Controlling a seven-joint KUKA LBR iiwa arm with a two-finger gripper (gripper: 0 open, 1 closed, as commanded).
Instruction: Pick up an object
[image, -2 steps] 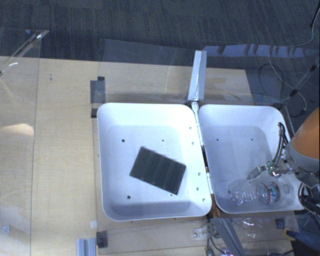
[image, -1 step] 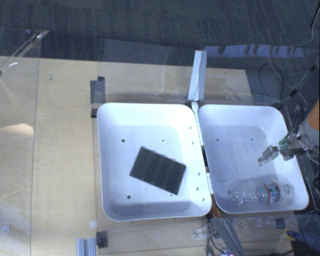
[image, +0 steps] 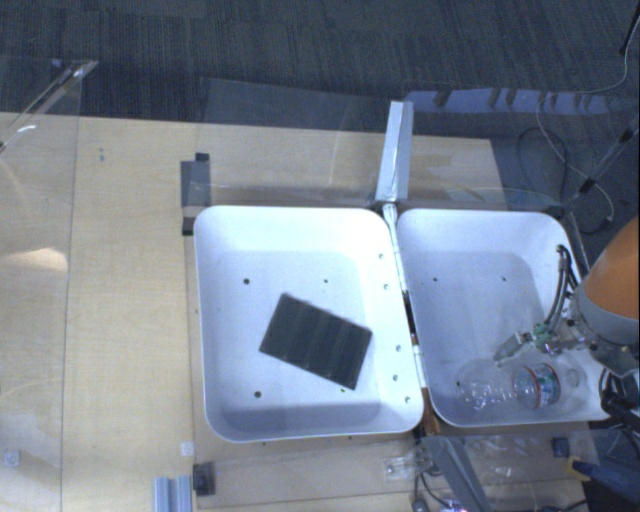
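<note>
Bottle (image: 510, 385), clear, is lying in the right bin (image: 470, 240); my gripper (image: 530, 340) is hovering just above it, approaching. Jaw state: I cannot tell. Next: descending, closing.

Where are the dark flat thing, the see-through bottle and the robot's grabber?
dark flat pad (image: 316, 341), camera view, its middle.
clear bottle (image: 510, 387), camera view, its body.
gripper (image: 530, 340), camera view, between its fingertips.

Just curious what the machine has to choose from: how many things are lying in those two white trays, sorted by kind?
Dark flat rectangular pad, in the left tray: 1
Clear plastic bottle, lying on its side in the right tray: 1
Total: 2
</note>
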